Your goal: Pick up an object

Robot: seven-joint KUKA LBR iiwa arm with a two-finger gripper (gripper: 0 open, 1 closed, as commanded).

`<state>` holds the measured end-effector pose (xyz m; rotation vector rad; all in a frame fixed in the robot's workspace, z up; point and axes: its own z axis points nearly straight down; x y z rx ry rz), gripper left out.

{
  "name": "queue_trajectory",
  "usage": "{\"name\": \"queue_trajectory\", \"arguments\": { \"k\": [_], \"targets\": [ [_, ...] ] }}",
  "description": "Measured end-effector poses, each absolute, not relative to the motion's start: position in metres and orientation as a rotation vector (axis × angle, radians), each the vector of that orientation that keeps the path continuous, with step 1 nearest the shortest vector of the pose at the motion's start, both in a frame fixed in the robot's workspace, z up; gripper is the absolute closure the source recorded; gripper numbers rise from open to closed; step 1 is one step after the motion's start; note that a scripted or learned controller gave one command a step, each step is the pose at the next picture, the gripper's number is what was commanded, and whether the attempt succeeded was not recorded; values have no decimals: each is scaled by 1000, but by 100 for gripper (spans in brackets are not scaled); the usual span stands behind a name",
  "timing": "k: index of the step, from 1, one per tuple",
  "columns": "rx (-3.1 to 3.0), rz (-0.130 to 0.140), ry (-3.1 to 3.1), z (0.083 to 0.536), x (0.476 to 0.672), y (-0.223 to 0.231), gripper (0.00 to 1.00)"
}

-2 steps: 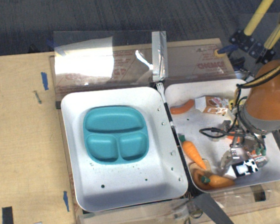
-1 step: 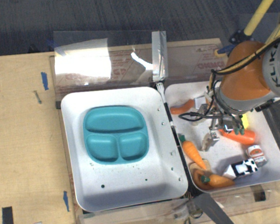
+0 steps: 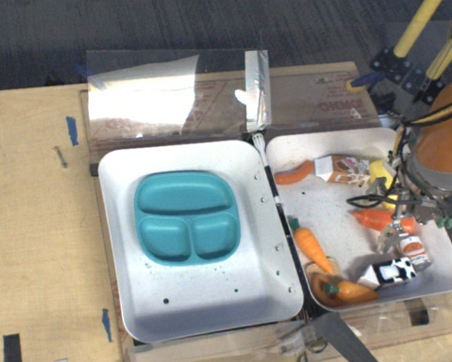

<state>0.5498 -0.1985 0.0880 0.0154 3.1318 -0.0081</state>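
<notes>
**Arm over the right bin, gripper lost in clutter**

The arm [image 3: 439,146] reaches in from the right over the right bin [image 3: 325,206]. Its gripper [image 3: 390,211] sits low among cables and items; whether it is spread or pressed together cannot be told. Beside it lie an orange piece [image 3: 372,219] and a small bottle [image 3: 412,246]. A carrot [image 3: 311,245] lies near the bin's left wall, a black-and-white block [image 3: 394,271] near the front. The left bin [image 3: 126,227] carries a teal divided tray [image 3: 187,215] on the counter [image 3: 31,237].

Single overhead slant over both bins [image 3: 113,176]
</notes>
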Motion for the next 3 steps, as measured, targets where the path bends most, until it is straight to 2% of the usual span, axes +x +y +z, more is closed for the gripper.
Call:
{"name": "queue_trajectory", "arguments": {
  "k": [1,2,3],
  "targets": [
    [185,-7,3125,88,548,-186,0],
    [186,-1,3128,88,560,-192,0],
    [249,0,3119,88,545,-195,0]
  ]
}}
